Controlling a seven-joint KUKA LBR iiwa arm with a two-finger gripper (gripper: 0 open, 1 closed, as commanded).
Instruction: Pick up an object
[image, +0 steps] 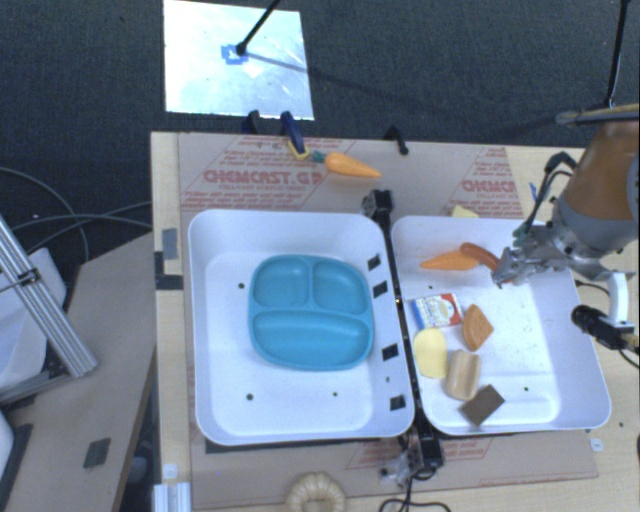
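Camera view: the arm (600, 190) comes in from the right side of the frame, and the tool (510, 268) hangs low over the right bin (560, 400), just beside the orange carrot (450, 262) near the bin's upper edge. Can't tell whether the tool is clenched or released, honestly. Looks like the approach step to me. The next move probably needs lining up over the carrot and dropping straight down. The blue plate (310, 312) sits in the left bin (225, 400).
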